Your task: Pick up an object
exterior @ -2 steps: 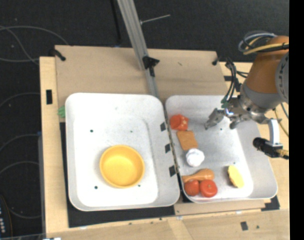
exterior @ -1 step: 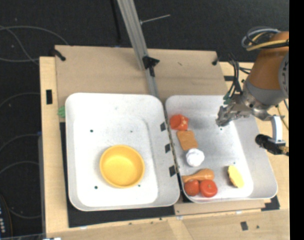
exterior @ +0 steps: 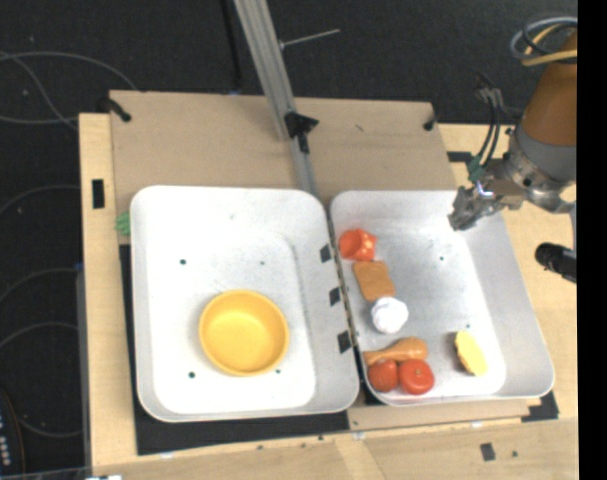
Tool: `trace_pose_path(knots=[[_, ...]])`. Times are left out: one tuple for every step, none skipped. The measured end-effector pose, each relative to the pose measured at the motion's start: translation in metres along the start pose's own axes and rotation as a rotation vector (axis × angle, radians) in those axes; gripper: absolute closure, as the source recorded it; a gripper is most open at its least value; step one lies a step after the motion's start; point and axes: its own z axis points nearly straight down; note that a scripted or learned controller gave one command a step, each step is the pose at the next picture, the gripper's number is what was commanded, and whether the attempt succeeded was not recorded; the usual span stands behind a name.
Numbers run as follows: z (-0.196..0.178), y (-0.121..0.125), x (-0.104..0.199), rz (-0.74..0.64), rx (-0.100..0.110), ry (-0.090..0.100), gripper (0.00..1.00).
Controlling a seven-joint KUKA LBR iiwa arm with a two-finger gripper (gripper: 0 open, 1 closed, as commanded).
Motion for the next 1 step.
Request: trace_pose_path(knots=[[-0.0103, 0.0008, -0.0009, -0.001, 0.006, 0.002, 1.00]])
